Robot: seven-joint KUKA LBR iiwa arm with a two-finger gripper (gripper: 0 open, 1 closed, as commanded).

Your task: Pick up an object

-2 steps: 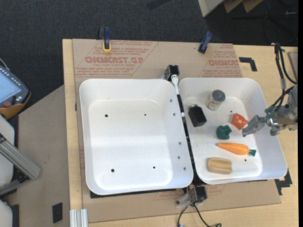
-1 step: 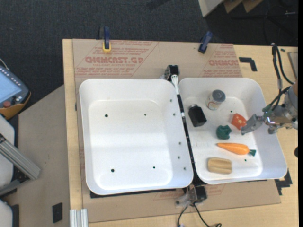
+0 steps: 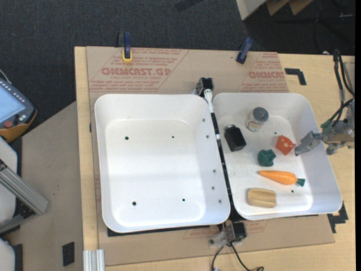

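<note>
Whether the jaws are spread or pressed together I cannot tell; my gripper [image 3: 309,143] sits at the right rim of the right bin [image 3: 321,176], nothing visibly held. Just beside it lies a small red-orange block [image 3: 285,145]. Near that I see a green lump [image 3: 266,157], and below it an orange carrot [image 3: 278,177] and a tan loaf-shaped piece [image 3: 262,197]. A black block [image 3: 234,138] and a grey-capped jar [image 3: 258,118] sit farther left. The left bin [image 3: 107,151] adjoins.
</note>
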